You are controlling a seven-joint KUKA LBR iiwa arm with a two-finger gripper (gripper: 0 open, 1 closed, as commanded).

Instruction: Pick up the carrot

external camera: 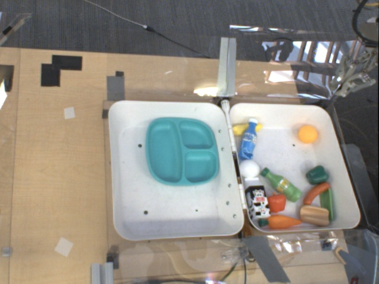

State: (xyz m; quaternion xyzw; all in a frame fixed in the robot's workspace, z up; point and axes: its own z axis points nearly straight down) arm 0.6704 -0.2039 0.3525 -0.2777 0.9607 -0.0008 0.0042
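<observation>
Down on the pale wooden worktop (pixel 53 176), two shallow white bins sit side by side, edges touching. The left bin (pixel 127 218) carries a teal divided plate; the right bin (pixel 331 129) holds a jumble of toy food. Black tape patches (pixel 59 68) mark the worktop's far left corner, and small pale squares (pixel 70 112) lie scattered.

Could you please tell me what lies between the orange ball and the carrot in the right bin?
In the camera view, the green bottle lies across the stretch between the orange ball and the carrot; the rest is bare bin floor.
</observation>
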